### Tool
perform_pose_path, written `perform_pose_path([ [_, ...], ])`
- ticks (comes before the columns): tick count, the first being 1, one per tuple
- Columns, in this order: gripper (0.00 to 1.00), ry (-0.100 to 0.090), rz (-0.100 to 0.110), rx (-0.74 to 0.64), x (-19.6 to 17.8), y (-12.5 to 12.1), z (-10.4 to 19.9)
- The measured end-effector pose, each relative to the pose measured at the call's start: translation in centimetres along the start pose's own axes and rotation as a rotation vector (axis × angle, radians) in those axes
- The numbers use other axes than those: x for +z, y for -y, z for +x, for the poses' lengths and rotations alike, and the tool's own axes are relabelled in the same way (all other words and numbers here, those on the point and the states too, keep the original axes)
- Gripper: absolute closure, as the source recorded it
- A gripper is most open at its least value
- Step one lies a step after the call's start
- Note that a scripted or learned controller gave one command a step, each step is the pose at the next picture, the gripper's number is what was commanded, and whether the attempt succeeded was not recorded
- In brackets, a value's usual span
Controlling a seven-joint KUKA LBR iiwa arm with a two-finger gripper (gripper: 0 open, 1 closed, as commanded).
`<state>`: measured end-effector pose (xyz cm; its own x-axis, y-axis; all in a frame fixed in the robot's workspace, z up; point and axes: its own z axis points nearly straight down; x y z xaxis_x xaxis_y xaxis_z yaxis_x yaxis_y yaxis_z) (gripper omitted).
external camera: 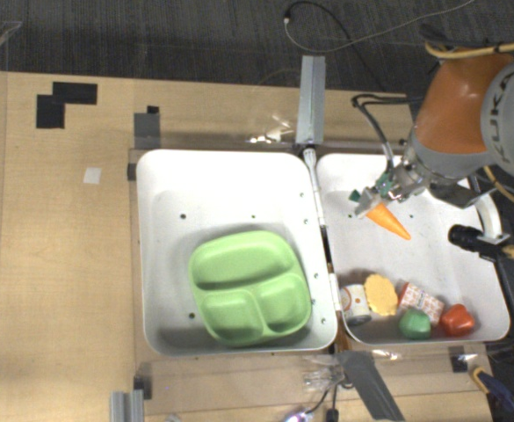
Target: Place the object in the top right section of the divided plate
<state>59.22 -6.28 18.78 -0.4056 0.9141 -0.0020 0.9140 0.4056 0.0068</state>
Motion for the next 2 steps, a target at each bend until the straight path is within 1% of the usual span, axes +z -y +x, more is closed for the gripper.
perform_pose_path([
  [1, 0.0, 0.0, 0.0, 0.0, 0.0, 0.0, 0.0],
  [2, 0.0, -0.001, 0.004, 0.28, 0.3, 2.8, 6.5],
])
